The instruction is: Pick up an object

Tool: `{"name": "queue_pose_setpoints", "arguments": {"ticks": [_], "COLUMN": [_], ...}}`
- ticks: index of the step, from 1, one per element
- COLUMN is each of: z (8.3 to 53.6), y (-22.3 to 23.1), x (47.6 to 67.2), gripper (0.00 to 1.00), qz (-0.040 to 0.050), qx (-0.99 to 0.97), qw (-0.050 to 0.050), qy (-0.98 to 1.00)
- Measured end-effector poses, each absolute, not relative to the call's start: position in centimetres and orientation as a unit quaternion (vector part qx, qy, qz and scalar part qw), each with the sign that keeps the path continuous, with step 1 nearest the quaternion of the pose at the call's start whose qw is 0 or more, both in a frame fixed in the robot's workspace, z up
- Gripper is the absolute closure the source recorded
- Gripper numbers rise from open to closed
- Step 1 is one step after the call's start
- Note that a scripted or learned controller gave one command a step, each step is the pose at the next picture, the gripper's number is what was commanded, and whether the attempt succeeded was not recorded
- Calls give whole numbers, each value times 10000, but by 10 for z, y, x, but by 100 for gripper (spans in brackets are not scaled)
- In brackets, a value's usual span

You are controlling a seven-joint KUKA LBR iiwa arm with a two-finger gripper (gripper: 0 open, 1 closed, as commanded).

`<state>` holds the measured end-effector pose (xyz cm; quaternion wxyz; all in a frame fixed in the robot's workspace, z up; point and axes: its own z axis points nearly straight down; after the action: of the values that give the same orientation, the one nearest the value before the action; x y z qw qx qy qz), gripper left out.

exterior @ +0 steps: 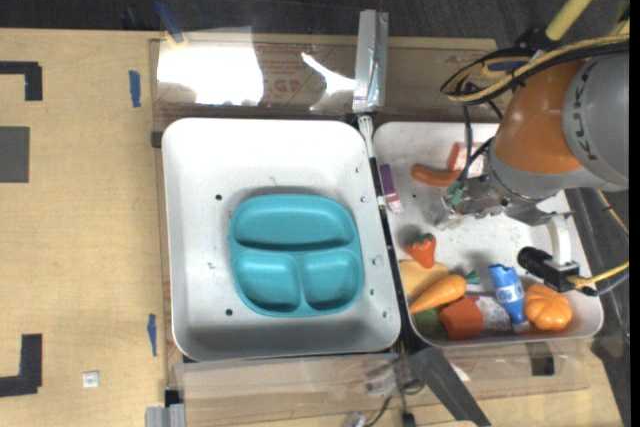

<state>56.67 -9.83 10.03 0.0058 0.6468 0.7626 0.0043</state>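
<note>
My gripper (462, 202) hangs low over the back half of the right bin (585, 330), under the orange wrist band. A red-orange sausage-shaped toy (431, 175) lies just to its left, close to it but not between its fingers as far as I can see. In front of it sits a small red pepper with a green stem (423, 250). Along the bin's front lie a yellow-orange vegetable (437, 292), a red block (462, 317), a blue bottle (507, 287) and an orange fruit (548, 309).
The left bin (190, 155) bears a teal divided plate (296, 252). A purple item (386, 181) lies by the divider between the bins. A green piece (425, 321) sits at the right bin's front left corner. Bare floor shows in the right bin's middle.
</note>
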Motion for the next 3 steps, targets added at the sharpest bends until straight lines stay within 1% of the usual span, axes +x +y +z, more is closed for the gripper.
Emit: {"name": "queue_pose_setpoints", "arguments": {"ticks": [1, 2, 3], "z": [99, 87, 100], "y": [-98, -100, -100], "x": [566, 634, 636], "gripper": [0, 0, 100], "qz": [38, 13, 32], "qx": [6468, 7054, 7048], "qw": [50, 18, 48], "qy": [7626, 7088, 7093]}}
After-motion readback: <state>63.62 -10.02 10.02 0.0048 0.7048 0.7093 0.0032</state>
